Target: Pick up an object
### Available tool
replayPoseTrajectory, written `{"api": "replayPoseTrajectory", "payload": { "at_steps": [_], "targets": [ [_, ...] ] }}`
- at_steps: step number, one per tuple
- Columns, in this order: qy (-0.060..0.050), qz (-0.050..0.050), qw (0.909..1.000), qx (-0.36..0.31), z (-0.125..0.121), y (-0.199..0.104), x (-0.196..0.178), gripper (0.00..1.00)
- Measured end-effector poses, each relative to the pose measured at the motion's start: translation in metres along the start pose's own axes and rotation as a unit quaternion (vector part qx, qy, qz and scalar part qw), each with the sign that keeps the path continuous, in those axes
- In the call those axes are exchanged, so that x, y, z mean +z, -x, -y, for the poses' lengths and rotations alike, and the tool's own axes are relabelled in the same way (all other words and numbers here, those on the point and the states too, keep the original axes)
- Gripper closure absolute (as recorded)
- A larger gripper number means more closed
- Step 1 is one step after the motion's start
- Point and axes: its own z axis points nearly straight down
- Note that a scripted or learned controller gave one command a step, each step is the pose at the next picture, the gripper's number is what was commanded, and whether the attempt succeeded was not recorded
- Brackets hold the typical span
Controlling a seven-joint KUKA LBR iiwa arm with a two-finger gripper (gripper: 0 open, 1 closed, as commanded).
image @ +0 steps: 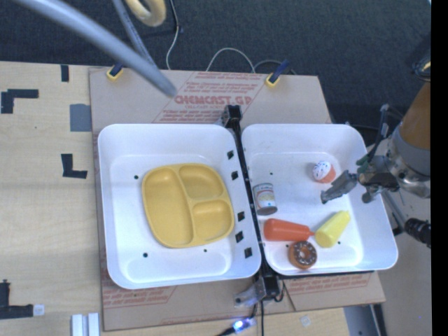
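While over the right bin [350, 137], gripper [354, 189] jaws spread apart, holding nothing, above yellow block [332, 229].

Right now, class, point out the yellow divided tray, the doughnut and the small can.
yellow divided tray [187, 204], camera view, its central ridge.
doughnut [303, 255], camera view, its ring's top.
small can [265, 198], camera view, its label side.
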Motion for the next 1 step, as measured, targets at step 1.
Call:
{"api": "replayPoseTrajectory", "payload": {
  "at_steps": [1],
  "targets": [
    [0.005,0.001,1.0,-0.002,-0.0022,-0.0004,-0.0055,0.0]
  ]
}}
